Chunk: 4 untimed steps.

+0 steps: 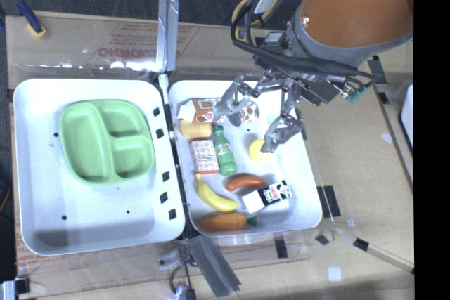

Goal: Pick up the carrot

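**Claw high in the right bin, carrot untouched at the near wall**

The desk (84, 46) is brown board carrying two white bins. The left bin (35, 151) holds a green divided tray (105, 140). I see the claw (256, 119) hanging over the upper part of the right bin (306, 186), fingers spread and grasping nothing, one fingertip (273, 140) just beside a small yellow piece (257, 150). The carrot (223, 222) lies along the near wall, well apart from the claw, just below the banana (213, 196). I judge the grasp not yet begun. The crowding leaves little finger room around it. The arm's bulk cuts off the wrist from my view.
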Tool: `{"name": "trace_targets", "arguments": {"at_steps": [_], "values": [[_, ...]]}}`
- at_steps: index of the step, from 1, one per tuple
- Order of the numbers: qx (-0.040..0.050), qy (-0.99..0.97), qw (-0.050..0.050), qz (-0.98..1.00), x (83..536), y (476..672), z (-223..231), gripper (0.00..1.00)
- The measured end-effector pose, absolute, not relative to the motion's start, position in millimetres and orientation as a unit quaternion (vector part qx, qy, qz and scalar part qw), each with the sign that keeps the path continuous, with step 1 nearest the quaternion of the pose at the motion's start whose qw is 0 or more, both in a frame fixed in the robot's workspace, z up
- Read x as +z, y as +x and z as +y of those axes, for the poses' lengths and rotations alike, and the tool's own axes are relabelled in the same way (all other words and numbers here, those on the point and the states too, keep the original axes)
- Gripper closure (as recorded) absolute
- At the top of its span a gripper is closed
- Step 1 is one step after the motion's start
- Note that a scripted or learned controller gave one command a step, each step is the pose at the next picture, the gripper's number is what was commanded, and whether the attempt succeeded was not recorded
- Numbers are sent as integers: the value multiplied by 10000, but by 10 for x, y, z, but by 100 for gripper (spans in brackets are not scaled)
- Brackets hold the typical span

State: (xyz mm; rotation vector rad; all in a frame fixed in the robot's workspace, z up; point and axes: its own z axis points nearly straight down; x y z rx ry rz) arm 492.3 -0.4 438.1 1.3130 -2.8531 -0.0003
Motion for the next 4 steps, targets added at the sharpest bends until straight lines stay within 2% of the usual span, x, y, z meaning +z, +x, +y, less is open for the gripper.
{"name": "trace_targets", "arguments": {"at_steps": [1,2,3,4], "values": [[6,5961,-16,-8029,4424,4866,206,0],[8,7739,-18,-6333,4424,4779,638,0],[3,8951,-15,-4459,4409,4773,1052,0],[-23,9558,5,-2941,3830,4809,1217,0]]}}
